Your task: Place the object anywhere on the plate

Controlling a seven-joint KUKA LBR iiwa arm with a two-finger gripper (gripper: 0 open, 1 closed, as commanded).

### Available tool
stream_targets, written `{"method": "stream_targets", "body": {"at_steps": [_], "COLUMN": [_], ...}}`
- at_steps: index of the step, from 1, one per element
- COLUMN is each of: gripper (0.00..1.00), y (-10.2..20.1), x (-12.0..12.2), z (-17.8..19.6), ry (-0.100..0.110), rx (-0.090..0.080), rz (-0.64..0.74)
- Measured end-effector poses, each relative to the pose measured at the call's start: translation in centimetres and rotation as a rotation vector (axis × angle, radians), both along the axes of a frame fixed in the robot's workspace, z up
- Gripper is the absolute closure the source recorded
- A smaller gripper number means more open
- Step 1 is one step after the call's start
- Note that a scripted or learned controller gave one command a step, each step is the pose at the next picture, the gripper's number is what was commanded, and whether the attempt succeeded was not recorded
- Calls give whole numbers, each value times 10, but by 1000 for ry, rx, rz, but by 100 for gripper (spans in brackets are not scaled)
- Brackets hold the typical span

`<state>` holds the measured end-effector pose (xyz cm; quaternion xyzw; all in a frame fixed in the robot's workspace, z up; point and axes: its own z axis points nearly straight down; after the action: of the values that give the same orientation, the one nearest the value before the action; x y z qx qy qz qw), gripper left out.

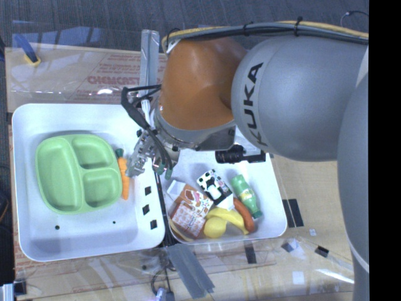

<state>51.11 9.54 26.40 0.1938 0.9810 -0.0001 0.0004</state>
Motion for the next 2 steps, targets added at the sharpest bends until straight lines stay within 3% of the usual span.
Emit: {"method": "stream_targets", "body": {"at_steps": [1, 2], "gripper": [100, 100], "y": [69, 29], "x": [-27, -10], "z": [-12, 24], "ry": [0, -2], "rx": [0, 1], "rz": [137, 141]}}
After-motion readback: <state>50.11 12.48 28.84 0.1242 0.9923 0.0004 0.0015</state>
